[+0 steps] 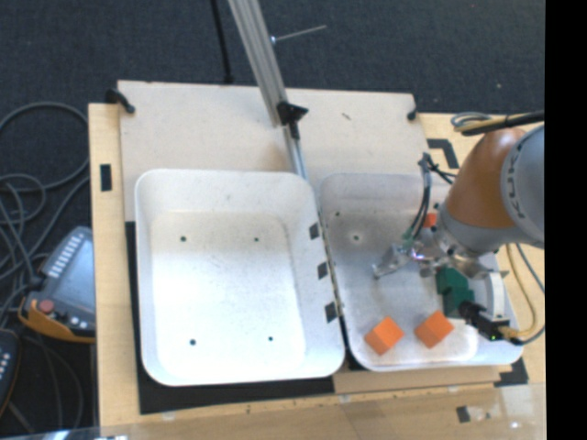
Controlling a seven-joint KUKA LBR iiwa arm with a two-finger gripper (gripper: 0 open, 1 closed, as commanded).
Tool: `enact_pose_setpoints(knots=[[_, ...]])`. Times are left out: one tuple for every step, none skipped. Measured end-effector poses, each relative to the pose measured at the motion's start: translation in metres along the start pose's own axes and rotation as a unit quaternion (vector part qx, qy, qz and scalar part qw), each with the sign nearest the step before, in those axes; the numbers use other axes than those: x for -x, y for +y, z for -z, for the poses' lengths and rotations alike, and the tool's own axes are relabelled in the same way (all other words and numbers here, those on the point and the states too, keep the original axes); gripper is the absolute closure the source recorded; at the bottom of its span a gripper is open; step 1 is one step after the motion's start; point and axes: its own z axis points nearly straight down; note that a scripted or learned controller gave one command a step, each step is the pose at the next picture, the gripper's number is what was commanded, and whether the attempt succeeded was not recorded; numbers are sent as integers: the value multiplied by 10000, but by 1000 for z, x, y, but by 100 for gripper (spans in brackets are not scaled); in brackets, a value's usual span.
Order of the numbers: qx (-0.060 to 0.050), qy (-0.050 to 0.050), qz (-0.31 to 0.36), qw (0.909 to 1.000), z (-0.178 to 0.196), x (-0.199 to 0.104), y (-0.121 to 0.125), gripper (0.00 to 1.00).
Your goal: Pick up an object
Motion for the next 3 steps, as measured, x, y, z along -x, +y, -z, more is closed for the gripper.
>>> enact_pose_setpoints(knots=[[-10,80,38,10000,4,42,39,0],[-278,137,18,9995,2,48,97,0],[12,61,48,10000,2,45,74,0]])
